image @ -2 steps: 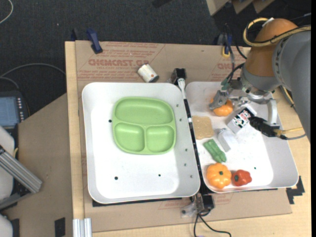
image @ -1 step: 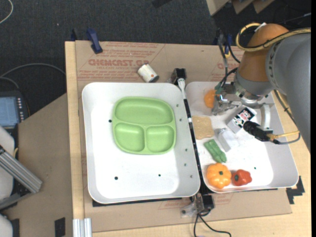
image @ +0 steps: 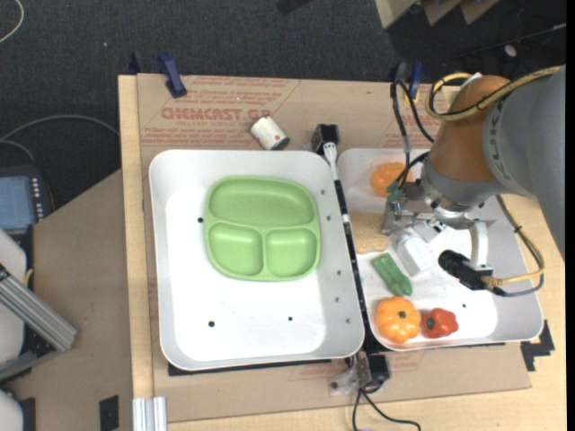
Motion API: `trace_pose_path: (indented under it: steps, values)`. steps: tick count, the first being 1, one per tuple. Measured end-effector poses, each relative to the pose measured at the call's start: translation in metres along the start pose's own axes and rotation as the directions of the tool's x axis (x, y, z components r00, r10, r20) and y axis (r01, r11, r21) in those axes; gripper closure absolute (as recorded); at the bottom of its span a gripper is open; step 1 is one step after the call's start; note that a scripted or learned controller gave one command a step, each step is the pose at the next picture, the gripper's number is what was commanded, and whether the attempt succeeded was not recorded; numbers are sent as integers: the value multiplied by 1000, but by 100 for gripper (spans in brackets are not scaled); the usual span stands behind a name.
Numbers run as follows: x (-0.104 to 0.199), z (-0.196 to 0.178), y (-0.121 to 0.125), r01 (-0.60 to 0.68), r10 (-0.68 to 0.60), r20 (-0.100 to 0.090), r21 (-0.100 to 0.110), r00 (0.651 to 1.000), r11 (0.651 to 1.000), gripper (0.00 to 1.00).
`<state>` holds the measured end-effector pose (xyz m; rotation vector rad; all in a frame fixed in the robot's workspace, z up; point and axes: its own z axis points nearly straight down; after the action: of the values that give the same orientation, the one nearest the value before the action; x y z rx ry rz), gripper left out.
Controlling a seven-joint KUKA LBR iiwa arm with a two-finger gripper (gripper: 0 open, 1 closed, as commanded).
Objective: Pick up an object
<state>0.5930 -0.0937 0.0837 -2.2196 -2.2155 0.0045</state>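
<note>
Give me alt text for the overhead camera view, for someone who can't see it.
A grey robot arm with an orange band reaches from the right into the right bin, above a green block, an orange pumpkin, a red pepper and an orange fruit. The left bin holds a green divided plate.

In the right bin lie a green block (image: 393, 274), a small orange pumpkin (image: 398, 320), a red pepper (image: 438, 323) and an orange fruit (image: 387, 178).

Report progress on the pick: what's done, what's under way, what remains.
Done: the arm has reached into the right bin, with the pincer low over its floor. Under way: nothing visibly gripped. Left: the actual lift. The green piece, orange pumpkin-like toy, red toy and orange item lie in the bin.
</note>
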Motion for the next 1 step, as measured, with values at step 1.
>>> trace_pose_path:
  steps: [1]
  values:
    - [76,-107,-42,10,-10,-2,-14,1000,1000,100]
